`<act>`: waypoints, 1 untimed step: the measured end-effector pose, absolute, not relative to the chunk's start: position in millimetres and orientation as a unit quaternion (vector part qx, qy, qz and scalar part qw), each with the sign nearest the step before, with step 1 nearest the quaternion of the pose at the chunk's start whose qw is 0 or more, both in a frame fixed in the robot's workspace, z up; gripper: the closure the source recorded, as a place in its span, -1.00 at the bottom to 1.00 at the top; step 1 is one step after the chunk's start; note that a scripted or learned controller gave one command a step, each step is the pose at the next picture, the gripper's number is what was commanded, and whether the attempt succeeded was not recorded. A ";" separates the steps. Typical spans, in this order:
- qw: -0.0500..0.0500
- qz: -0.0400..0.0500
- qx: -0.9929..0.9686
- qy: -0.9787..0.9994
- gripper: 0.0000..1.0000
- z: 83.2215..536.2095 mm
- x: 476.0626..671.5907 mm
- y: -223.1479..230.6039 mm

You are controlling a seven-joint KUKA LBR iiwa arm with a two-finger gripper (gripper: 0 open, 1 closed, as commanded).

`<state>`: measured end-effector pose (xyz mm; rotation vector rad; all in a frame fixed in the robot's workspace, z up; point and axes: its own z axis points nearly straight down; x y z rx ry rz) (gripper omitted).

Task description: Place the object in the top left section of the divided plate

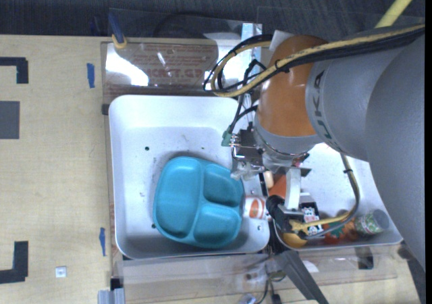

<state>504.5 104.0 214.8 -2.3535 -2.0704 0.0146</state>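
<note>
Below, glossy teal divided plate [196,209] (three sections) in white bin [135,161].

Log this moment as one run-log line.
arm: over the bins' junction | tool: beside blue divided plate, grip unclear | plate: left white bin, sections bare | clutter: right bin

The counter [47,181] carries two shallow white bins. The left bin [135,127] holds a blue divided plate [196,203], which lies toward the bin's lower right area. The grey arm [378,100], with its orange band [287,93], reaches in from the right and hangs over the boundary between the bins. The tool [260,174] sits just beside the plate's right edge. A small orange-and-white object [254,208] lies at the plate's right rim. Several small coloured items [337,227] lie in the right bin [368,188] near its lower edge.
</note>
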 end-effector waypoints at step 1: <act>0.003 0.006 -0.750 -0.661 1.00 223.6 504.5 104.1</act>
